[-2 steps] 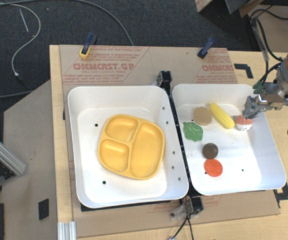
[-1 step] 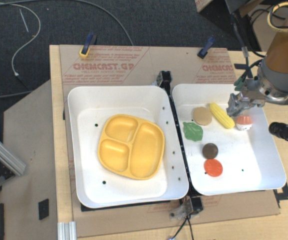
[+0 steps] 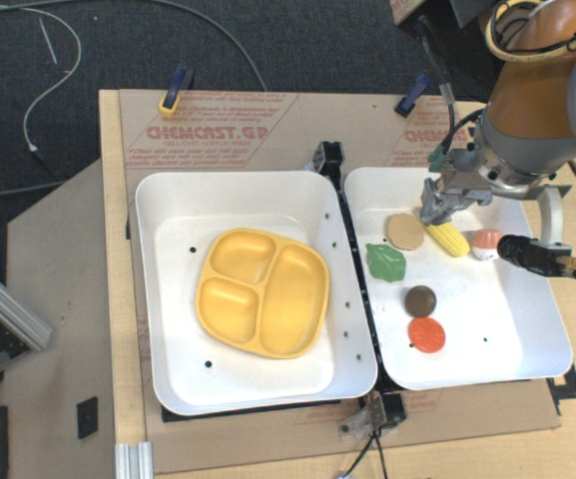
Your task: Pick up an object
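Far left: grey cable (image 3: 118, 13) is looping across the dark floor beyond the bench. Cardboard sheet (image 3: 218, 128) is lying under both bins; red print on it is reading "CHEMCAST GP" behind the left bin, and a second patch of red print behind the right bin is too broken to read. Two blue clamps (image 3: 175, 88) are gripping the sheet's far edge.

Left bin (image 3: 158, 267): a yellow divided plate (image 3: 264, 291) with three compartments is sitting flat near the bin's middle, nothing in it.

Black clips (image 3: 328, 156) are sitting at the seam between the bins, far end and near end.

Right bin (image 3: 537, 317): green piece (image 3: 386, 261) is lying near the left wall. Tan round disc (image 3: 404, 232) is just behind it, touching or nearly touching the yellow corn-like piece (image 3: 448, 239) on its right. Brown round piece (image 3: 420, 299) is lying nearer the camera, with a red-orange disc (image 3: 427, 336) just in front of it. Small pink-and-white piece (image 3: 485, 243) is sitting right of the corn.

Gripper (image 3: 437, 211) is hanging low over the far part of the right bin, tips just above the tan disc and the corn. Cannot tell whether it is spread or pressed together; nothing is seen pinched. The arm's orange band (image 3: 532, 78) is showing above the wrist, upper right. No object is lifted; all are lying on the bin floor.
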### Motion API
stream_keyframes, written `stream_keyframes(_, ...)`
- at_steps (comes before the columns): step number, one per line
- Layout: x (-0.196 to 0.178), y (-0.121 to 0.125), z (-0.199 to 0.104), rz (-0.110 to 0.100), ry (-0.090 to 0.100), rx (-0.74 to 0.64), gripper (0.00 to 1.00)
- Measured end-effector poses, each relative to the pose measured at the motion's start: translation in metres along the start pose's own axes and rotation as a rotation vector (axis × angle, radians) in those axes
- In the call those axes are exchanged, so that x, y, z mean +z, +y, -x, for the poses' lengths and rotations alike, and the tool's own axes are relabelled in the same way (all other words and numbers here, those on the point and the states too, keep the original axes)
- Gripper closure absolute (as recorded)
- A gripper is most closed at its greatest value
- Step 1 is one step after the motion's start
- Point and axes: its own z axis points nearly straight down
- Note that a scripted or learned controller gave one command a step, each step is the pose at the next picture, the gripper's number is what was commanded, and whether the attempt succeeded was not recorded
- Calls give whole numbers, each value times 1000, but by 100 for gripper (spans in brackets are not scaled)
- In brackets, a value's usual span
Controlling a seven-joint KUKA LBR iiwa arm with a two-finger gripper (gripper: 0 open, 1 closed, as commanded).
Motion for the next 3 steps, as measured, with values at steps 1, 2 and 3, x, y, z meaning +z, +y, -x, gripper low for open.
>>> stream_keyframes(1,11,1,-44,-6,1,1,100)
stream_keyframes(2,21,5,-108,-6,2,-1,100)
stream_keyframes(3,15,4,-159,-1,1,0,100)
